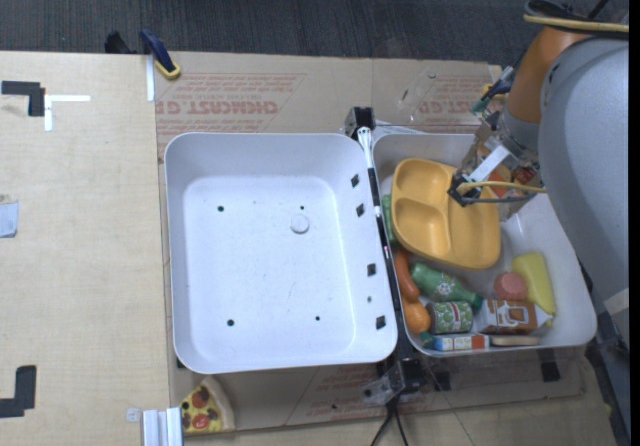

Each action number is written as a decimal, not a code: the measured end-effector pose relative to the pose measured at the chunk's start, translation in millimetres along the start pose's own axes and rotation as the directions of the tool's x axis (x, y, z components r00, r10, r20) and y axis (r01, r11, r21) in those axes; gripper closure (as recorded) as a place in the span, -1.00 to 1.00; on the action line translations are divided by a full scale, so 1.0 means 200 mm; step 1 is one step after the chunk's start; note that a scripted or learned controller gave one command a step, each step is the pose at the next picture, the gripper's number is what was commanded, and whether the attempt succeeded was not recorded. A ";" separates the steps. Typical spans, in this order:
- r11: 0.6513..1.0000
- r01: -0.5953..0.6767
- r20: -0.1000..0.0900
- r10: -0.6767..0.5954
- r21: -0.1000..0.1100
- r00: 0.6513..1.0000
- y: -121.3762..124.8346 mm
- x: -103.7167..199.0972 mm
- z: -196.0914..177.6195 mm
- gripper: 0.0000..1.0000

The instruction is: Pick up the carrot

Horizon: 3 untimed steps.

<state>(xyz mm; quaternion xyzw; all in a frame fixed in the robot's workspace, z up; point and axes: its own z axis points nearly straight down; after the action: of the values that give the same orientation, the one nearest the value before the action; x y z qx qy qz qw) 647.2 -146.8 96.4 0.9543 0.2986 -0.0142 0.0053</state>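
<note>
The carrot (405, 278) is a thin orange piece lying along the left wall of the right bin (560, 234), just below the yellow plate. An orange ball (416, 317) lies right next to its near end. My gripper (492, 152) hangs over the far right part of the right bin, above the plate's far edge and well away from the carrot. The wrist and arm hide most of it.
A yellow divided plate (445, 216) leans across the right bin's middle. Near the front lie a green bottle (443, 284), a red round piece (511, 285), a yellow piece (535, 279) and small cartons (515, 316). The left bin (190, 234) holds a small white disc (300, 225).
</note>
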 end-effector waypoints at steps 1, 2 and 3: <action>0.974 -0.226 0.014 0.227 -0.023 0.974 -0.09 0.01 0.00 -1.00; 0.982 -0.190 -0.026 0.190 0.008 0.981 0.23 -0.25 -0.23 -1.00; 1.000 0.007 -0.041 -0.007 -0.018 0.999 0.15 -0.05 -0.04 -1.00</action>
<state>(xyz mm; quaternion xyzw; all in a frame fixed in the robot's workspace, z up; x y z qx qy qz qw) 655.9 -177.2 105.2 0.9532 0.3021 0.0083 0.0079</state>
